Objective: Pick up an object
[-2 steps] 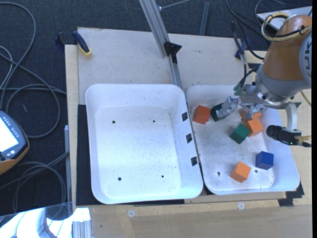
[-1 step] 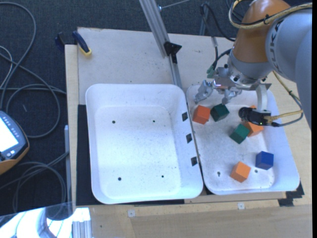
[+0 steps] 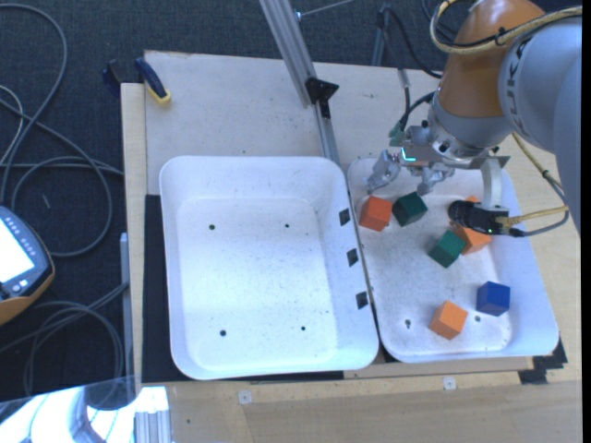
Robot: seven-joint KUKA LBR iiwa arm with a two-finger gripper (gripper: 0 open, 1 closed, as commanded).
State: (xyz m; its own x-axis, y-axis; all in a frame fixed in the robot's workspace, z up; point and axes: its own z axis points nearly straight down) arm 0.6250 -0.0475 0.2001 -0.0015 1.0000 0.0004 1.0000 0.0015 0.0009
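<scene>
The hand (image 3: 399, 179) is hanging over the far-left corner of the right bin (image 3: 531, 317), fingers spread wide and grasping nothing. An orange cube (image 3: 375, 213) and a dark green cube (image 3: 409, 209) are lying just beneath it on the speckled white plastic floor.

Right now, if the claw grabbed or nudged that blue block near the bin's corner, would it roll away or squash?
The blue block looks like a flat-faced cube, so it would probably slide, not roll. Its crisp edges suggest something stiff, likely to keep its shape between the fingers. It sits apart from the orange block but close to the right bin's wall, so a push might wedge it there.
</scene>
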